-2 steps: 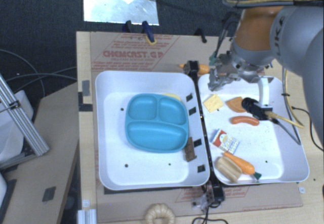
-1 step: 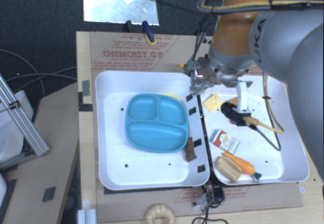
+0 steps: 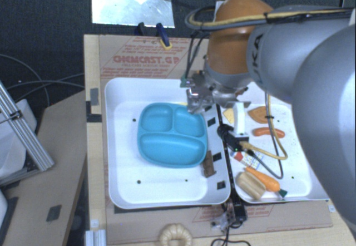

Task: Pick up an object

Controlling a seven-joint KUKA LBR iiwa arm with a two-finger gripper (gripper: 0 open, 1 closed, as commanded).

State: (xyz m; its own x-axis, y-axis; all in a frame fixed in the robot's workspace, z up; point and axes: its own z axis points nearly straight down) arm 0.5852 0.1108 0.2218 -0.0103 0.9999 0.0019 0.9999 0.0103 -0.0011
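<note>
From the camera view, I saw the hand (image 3: pixel 196 103) low at the blue plate's (image 3: pixel 171 142) far right rim in the left bin (image 3: pixel 119 144); its spread I couldn't tell. I feared it would skid off that shallow rim.

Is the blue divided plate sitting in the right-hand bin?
No, the blue divided plate lies in the left bin, while the right bin holds the carrot and other small items.
</note>
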